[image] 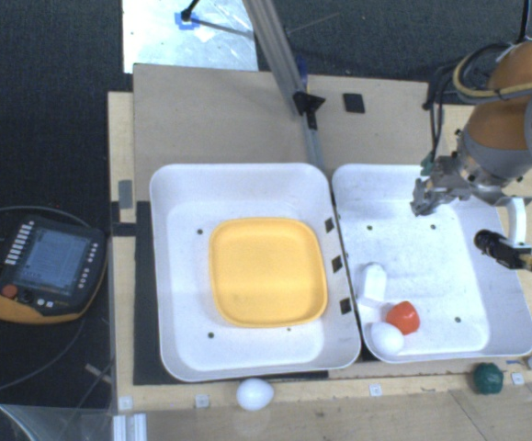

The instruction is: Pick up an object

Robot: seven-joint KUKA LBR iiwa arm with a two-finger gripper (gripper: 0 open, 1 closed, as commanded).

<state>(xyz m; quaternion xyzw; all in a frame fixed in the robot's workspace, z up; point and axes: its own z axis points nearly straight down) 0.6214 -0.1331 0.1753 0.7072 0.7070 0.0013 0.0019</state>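
Overhead, the grey two-finger gripper [424, 200] hung over the right white bin's [449, 251] far end, its grip unreadable; a small red rounded object [402, 317] lay at the near-left corner.

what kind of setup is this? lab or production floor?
Most likely a robotics lab test bench: a robot arm over two white bins, a teach pendant lying on the dark carpet, and a few odd test objects like a yellow plate.

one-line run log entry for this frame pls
phase: pre-grasp | gripper: over right bin far edge, nothing seen held | targets: orange ball, white ball in near-left corner | left bin: yellow plate
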